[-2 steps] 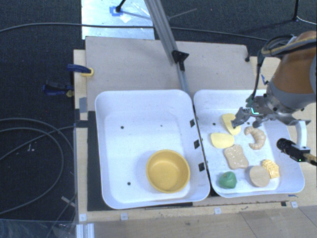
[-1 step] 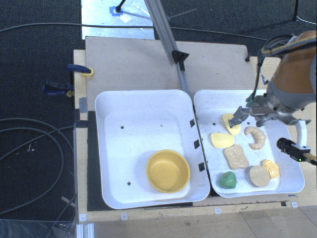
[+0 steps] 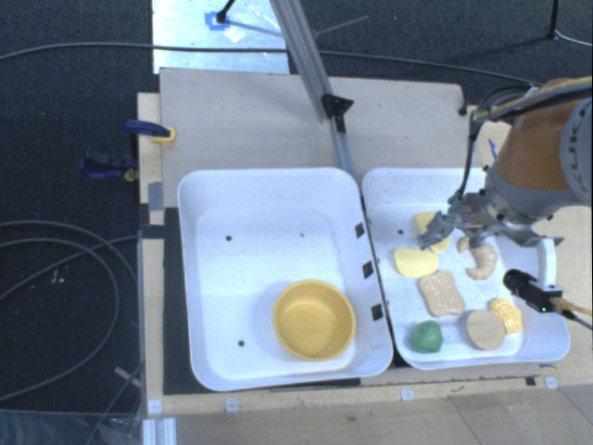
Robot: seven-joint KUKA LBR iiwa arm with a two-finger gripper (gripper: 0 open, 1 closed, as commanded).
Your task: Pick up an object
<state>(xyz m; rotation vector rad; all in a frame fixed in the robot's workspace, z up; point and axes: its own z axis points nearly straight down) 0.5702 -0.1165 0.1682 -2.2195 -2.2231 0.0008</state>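
My gripper (image 3: 439, 233) hangs low over the back of the right bin (image 3: 556, 346), directly over a small yellow piece (image 3: 425, 222) that it partly hides. Just in front of it lies a pale yellow rounded piece (image 3: 416, 262). A tan cracker-like piece (image 3: 440, 294) and a curled shrimp-like piece (image 3: 482, 262) lie nearby. Nearer the front of the bin are a green ball (image 3: 426, 336), a round beige piece (image 3: 485, 329) and a small yellow corn-like piece (image 3: 507, 314).
The left bin (image 3: 213, 248) holds a yellow bowl (image 3: 314, 318) near its front right. A slanted metal pole (image 3: 310, 54) crosses the bench behind the bins. The arm's orange band (image 3: 537, 142) looms over the right bin's back right corner.
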